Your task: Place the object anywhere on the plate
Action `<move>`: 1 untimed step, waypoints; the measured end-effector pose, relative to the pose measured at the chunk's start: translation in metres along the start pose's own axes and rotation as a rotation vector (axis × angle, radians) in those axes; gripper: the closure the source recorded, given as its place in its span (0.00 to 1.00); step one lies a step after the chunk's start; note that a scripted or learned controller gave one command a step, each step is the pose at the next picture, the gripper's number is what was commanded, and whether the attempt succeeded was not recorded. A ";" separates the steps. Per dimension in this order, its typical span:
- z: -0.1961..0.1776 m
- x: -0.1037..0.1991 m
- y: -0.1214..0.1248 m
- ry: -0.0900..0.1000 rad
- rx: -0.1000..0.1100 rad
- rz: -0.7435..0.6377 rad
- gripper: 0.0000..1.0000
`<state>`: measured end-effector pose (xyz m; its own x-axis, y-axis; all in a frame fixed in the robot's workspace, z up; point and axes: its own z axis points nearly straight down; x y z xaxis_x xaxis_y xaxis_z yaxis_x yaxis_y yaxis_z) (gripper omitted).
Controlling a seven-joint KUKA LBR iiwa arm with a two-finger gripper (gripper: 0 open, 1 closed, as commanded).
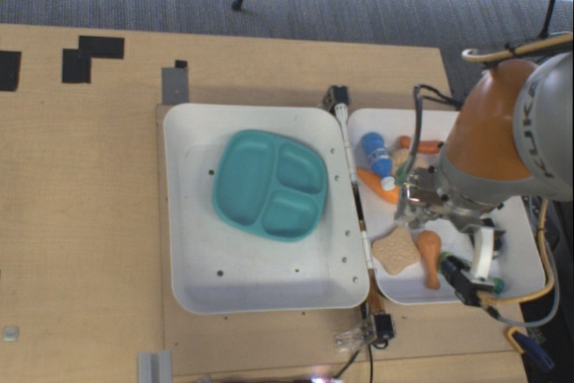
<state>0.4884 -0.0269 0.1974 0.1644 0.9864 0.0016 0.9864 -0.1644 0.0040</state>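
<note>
The arm (502, 126) reaches into the right bin (529, 269), at the right of the frame. Its gripper (420, 202) hangs low over the toys there: a bottle (375, 152), a carrot (375, 182), a bread slice (396, 252) and a drumstick (430, 254). I cannot tell how the gripper is set, or which toy it wants. So this looks like the picking step. The plate (269, 184) waits in the left bin (193, 282), mid-frame. Next it must grab a toy, lift it and carry it left.

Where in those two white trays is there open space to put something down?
The teal plate has three bare compartments, and the left bin has open floor around it, widest along the near wall. The right bin is crowded: blue bottle, bread slice, drumstick, gripper.
</note>
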 end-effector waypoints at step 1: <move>0.001 0.088 0.016 0.003 0.004 0.051 1.00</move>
<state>0.5186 0.0576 0.1964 0.2141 0.9768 0.0046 0.9768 -0.2141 0.0004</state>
